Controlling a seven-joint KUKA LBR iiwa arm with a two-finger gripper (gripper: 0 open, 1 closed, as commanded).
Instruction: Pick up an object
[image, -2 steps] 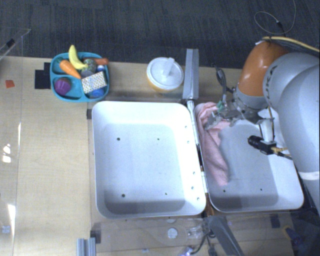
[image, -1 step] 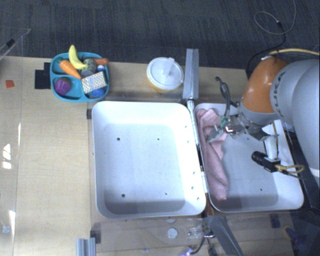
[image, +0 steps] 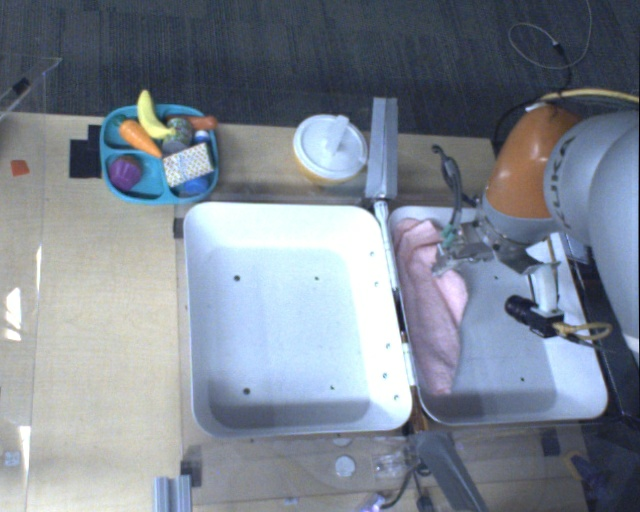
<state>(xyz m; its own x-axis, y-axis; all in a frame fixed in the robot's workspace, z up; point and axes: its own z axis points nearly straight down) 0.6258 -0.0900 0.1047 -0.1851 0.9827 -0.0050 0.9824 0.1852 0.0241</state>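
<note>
Camera view from above: the gripper (image: 447, 250) hangs over the right bin (image: 520, 400), right at the edge of a pink towel (image: 432, 300) that lies bunched along that bin's left wall — whether it touches the cloth I can't make out, nor how its fingers stand. Beside it sits the left bin (image: 290, 320). Up on the bench (image: 90, 330) are a blue tray of toy food (image: 158, 152) and a lidded white cup (image: 330, 148).

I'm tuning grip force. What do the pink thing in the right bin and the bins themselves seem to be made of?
The pink folded cloth looks like soft, matte fabric, probably towelling: it drapes and bunches in folds. The shallow white bins look like rigid, smooth plastic with a slight sheen, rounded moulded corners and small holes.
</note>
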